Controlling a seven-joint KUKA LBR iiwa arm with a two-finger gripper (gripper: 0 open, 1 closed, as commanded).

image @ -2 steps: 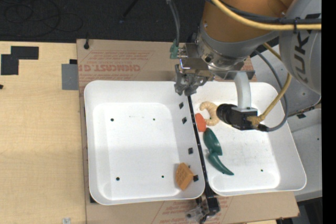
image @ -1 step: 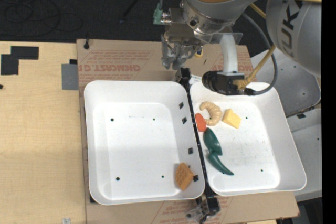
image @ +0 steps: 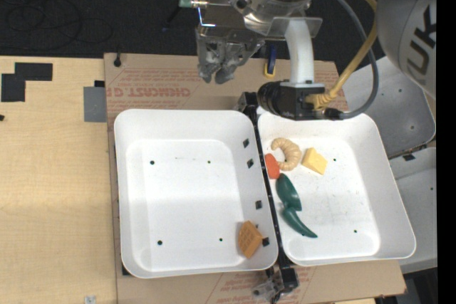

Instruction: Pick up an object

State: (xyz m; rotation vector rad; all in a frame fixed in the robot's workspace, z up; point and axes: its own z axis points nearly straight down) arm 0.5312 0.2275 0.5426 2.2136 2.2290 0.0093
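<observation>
My gripper [image: 218,71] hangs high above the back edge of the left bin [image: 142,132], its grey fingers close together with nothing seen between them. In the right bin [image: 385,224] lie a tan curled shrimp-like piece [image: 287,152], a yellow wedge [image: 314,161], a small orange-red piece [image: 272,166] by the divider, and a dark green pepper-like object [image: 291,204]. A tan waffle-like piece [image: 249,238] sits in the left bin's near right corner.
The two bins meet at a black-clipped divider [image: 260,181]. They rest on a cardboard sheet [image: 149,85] over the wooden bench [image: 50,189]. Black cables lie on the dark surface behind.
</observation>
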